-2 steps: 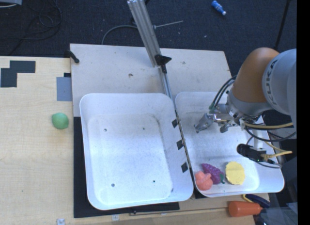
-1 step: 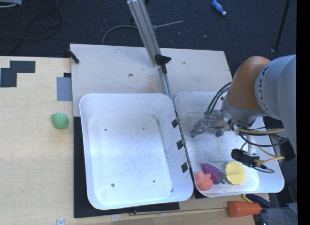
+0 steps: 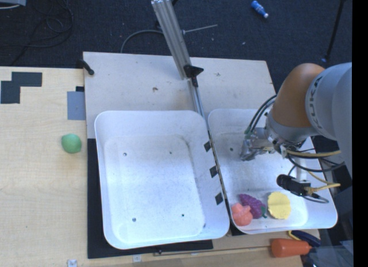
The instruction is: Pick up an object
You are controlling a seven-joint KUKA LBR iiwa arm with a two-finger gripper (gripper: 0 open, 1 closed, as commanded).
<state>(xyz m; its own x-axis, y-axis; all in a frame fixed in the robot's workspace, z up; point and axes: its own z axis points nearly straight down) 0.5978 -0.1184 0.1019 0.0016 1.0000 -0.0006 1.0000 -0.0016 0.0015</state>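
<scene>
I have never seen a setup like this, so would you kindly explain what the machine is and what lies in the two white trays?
One camera looks down at a slant on a bench. The grey machine with the orange band, entering from the right, is a robot arm. Its hand hangs over the right bin; whether it holds anything is not clear. At that bin's near end lie a yellow piece, a purple piece and an orange-red piece. The left bin sits beside it. A green ball lies on the wooden surface outside.
</scene>
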